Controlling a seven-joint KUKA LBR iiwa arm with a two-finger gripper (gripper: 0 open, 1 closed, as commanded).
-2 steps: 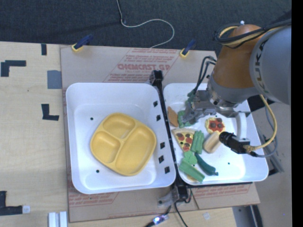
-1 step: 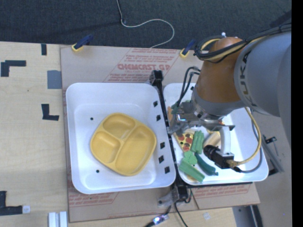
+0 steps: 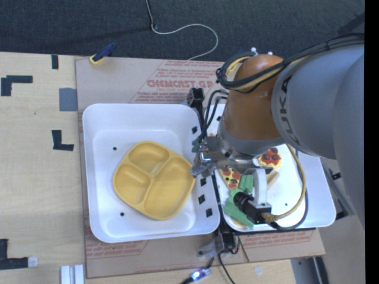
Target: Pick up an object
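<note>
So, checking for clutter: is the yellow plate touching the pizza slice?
Apart. The camera view shows the yellow plate in the left bin, the pizza slice in the right.

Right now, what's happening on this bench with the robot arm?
The grey arm reaches in from the right and hangs low over the right bin, which holds a green object and a pizza-patterned piece. A yellow divided plate lies in the left bin, apart from the arm.

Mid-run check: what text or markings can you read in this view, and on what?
"KUKA", partly visible, running down the grey arm.
Red print on the cardboard sheet beyond the left bin: large line and smaller lines, too blurred to read.
</note>
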